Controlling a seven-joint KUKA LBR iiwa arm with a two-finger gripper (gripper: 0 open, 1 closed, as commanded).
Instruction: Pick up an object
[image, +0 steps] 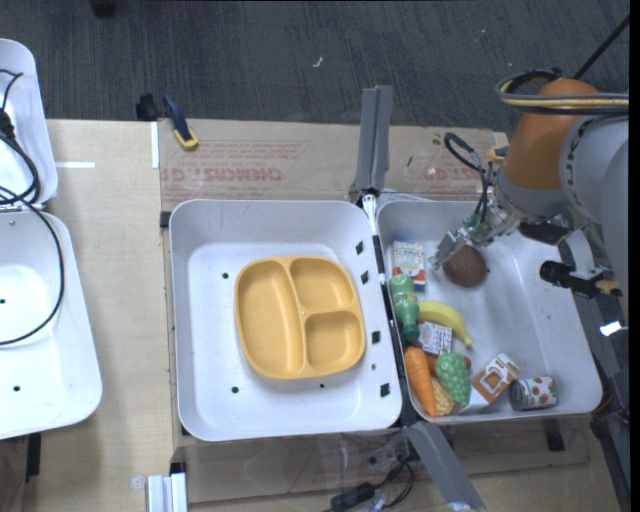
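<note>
Camera view, arm: the grey arm (590, 170) with its orange band reaches in from the right, over the far part of the right bin (560, 330).
Gripper: the gripper (462, 243) hangs low in the right bin's far half, just above and to the left of a brown round object (466, 267); whether its fingers are apart or together cannot be told, and nothing can be seen between them.
Brown round object: lies on the bin floor, touching or nearly touching the gripper tip.
Other items in right bin: a small carton (407, 258), a green vegetable (405, 306), a banana (446, 319), a carrot (420, 381), green grapes (454, 375), a small box (495, 379) and a can (533, 393) lie along the left and near sides.
Left bin (200, 330): holds a yellow divided plate (299, 316), roughly centred.
</note>
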